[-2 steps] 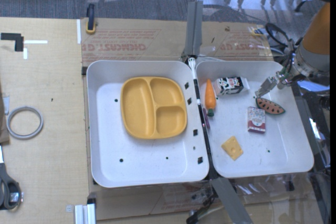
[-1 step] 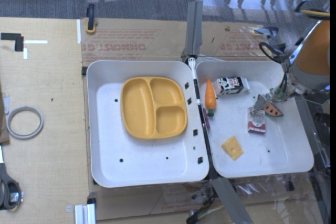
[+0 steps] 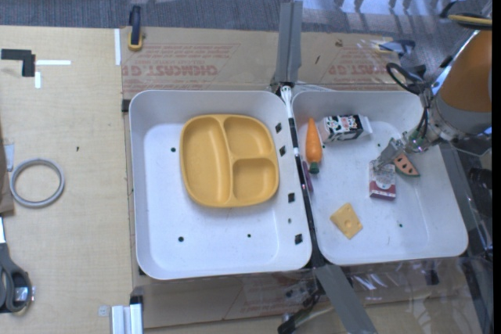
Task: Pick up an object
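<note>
Arm: we see it reach in from right, bent down over right bin (image 3: 438, 246).
Fingers (image 3: 389, 156): can't tell open/closed; just above red packet (image 3: 383, 189), beside watermelon slice (image 3: 405, 165).

One fixed overhead camera, slanted down over both white bins (image 3: 149, 192), arm (image 3: 470, 82) entering from the right.

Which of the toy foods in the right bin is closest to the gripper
The watermelon slice, red with a green rind, lies right beside the gripper. The carrot, the milk carton and the cheese wedge all lie farther off.
</note>
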`<state>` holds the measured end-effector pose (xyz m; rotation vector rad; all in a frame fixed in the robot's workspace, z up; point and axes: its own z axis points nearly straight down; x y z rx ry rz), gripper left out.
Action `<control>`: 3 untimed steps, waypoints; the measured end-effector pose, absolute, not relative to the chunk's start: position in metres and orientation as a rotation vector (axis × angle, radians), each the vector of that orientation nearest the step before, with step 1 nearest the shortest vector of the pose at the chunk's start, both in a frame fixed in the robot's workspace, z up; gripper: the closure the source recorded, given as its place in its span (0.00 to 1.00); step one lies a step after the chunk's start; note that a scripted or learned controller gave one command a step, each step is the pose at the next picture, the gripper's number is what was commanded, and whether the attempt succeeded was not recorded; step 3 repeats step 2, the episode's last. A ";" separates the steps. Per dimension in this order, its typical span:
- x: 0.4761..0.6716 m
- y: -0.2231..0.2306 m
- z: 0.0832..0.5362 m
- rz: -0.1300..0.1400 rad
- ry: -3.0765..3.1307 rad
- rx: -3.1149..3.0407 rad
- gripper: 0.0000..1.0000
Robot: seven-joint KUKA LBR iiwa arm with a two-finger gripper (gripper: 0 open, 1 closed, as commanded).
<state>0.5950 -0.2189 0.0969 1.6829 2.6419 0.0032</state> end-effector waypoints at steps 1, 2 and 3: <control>0.596 -0.218 0.107 0.004 2.641 1.678 1.00; 0.581 -0.173 0.207 -0.002 2.494 1.908 1.00; 0.581 -0.173 0.207 -0.002 2.494 1.908 1.00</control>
